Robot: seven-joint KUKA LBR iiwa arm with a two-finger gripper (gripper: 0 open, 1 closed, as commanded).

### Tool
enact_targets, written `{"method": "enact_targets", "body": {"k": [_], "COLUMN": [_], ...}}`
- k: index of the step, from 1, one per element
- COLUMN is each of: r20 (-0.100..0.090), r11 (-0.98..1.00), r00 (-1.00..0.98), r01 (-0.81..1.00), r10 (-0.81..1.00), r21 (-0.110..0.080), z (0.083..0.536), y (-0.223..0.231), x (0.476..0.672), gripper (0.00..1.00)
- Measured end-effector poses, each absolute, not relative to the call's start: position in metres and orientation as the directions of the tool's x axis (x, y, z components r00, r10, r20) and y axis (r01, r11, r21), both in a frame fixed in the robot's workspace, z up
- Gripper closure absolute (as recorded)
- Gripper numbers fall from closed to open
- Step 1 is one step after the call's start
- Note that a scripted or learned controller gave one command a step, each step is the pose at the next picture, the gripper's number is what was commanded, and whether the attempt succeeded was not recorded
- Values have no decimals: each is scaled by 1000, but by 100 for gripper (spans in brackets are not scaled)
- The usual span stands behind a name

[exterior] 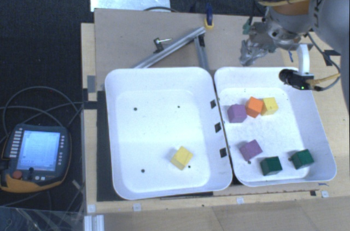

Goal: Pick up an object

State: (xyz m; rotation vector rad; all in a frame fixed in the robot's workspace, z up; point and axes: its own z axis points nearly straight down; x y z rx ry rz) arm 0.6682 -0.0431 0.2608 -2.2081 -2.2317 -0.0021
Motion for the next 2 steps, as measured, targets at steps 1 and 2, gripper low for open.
{"method": "enact_targets", "body": {"k": [1,2], "r20": [3,2], "r11": [11,10], "r00": [-11,-10], "r01": [1000,1000], "r10": [1000,1000], "r21": [0,-1], "z": [260,251], "y": [15,56], "x": [662,649], "gripper": [100,100]}}
